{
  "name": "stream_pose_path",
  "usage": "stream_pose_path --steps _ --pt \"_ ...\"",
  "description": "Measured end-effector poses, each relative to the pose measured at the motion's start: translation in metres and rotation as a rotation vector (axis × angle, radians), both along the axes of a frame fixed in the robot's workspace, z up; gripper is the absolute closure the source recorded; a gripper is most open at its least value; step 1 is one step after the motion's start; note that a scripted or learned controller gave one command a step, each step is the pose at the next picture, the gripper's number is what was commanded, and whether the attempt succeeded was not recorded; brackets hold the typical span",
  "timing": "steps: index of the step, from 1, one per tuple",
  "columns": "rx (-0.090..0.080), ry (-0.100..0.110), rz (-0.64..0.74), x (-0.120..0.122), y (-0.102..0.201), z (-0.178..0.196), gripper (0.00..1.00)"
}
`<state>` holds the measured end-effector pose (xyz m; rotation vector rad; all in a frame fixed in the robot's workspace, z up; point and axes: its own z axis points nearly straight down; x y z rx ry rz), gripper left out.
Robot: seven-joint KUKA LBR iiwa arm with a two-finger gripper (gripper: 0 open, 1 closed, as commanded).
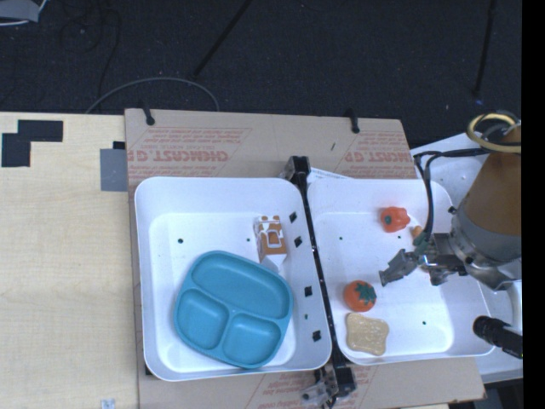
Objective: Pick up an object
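In the right bin lie a small orange toy fruit near the back, a red-orange tomato-like toy near the front left, and a tan slice of toast at the front. My gripper hangs over the right bin's middle, right of the tomato toy and below the orange fruit. Its dark fingers point left, and nothing shows between them. The left bin holds a blue divided plate and a small orange-and-white block toy.
The arm's orange-banded body covers the right bin's right rim. A black divider clip strip runs between the bins. Cardboard lies under both bins, and a pale wooden benchtop stretches to the left.
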<state>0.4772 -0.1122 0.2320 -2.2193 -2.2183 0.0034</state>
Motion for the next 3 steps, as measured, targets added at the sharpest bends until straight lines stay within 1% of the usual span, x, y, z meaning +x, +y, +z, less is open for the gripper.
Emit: stream_pose_path --steps 1,2,3 --pt "0.001 0.003 0.001 0.002 0.005 -0.062 0.0" --pt "0.002 0.005 0.0 -0.001 -0.002 -0.123 0.0" --pt "0.002 -0.005 0.0 0.001 -0.001 -0.142 0.0"
